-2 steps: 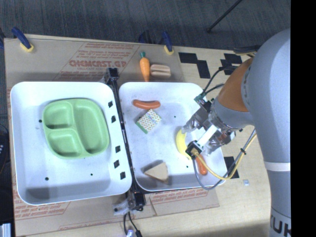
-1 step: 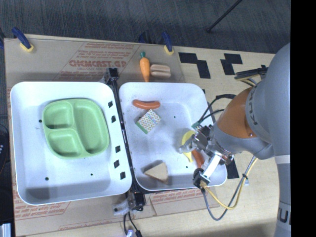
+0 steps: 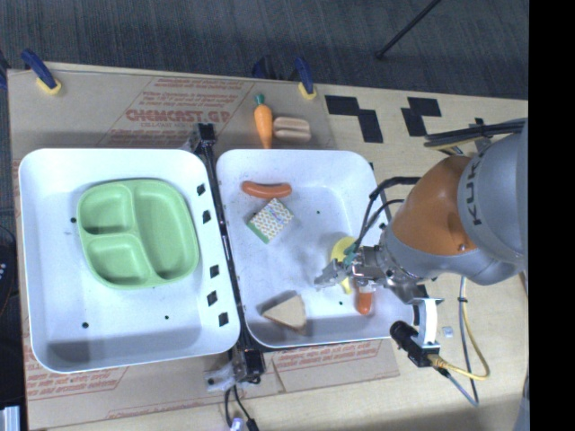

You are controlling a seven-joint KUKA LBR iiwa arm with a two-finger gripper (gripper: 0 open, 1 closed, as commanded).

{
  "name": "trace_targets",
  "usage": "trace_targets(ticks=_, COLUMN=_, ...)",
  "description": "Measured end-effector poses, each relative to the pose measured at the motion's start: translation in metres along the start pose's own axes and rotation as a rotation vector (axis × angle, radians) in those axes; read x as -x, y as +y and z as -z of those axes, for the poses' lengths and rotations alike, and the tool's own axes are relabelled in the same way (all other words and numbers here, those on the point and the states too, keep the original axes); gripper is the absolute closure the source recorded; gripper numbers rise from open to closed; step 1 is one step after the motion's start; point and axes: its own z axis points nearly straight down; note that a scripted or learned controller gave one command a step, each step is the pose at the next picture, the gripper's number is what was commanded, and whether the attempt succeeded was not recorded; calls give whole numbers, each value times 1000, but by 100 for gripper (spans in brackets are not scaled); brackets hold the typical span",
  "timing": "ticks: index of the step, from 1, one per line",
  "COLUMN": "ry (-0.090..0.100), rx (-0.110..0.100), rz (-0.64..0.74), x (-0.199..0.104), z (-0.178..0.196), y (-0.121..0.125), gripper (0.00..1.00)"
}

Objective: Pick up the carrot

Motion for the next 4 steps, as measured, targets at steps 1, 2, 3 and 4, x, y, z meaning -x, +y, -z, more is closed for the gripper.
trace_targets(ticks=1, ry=0, rx=-1, rz=1, x=0, z=10, y=0, gripper=100)
trace_targets(ticks=2, ry=-3, rx=5, rz=-211, x=-1, z=188, y=0, gripper=100)
trace_targets(ticks=3, ry=0, rx=-3, rz=-442, x=-100, z=30, y=-15, gripper=100)
trace_targets(ticks=4, ry=-1, rx=3, rz=-640, x=-38, z=194, y=-6, gripper=100)
